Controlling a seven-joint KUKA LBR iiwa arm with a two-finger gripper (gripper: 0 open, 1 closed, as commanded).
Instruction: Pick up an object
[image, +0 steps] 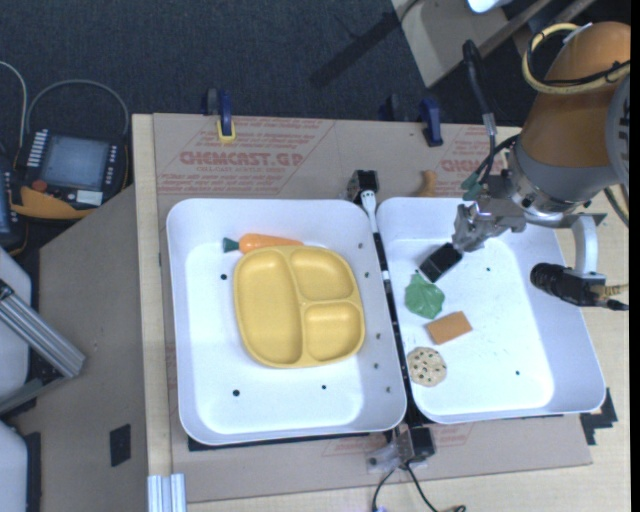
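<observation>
1. Counter of bare board carries the whole setup, with two blue clamps at its far edge and two shallow white bins side by side on top
2. Left bin holds a yellow divided plate in its middle, three compartments showing, and an orange carrot lying just behind the plate and touching its far rim
3. Right bin holds the smaller things, all gathered toward its left half: a black block, a green leafy piece, a tan slab and a cookie
4. Arm, grey with its orange band, reaches in from the right and slants down over the far part of the right bin
5. End effector sits low just beside the black block, on its far right side; whether the fingers are apart or together I cannot tell, and nothing is visibly held between them
6. Green leafy piece lies just in front of the black block, close to touching it; the tan slab is near its right front, and the cookie sits nearest the viewer
7. Step in hand, as I judge it: the approach to a grasp, with the black block the likeliest target since it is nearest the tool; no lift has begun
8. Next move calls for centring over the tilted block, matching its slant, and closing without nudging it into the green piece
</observation>
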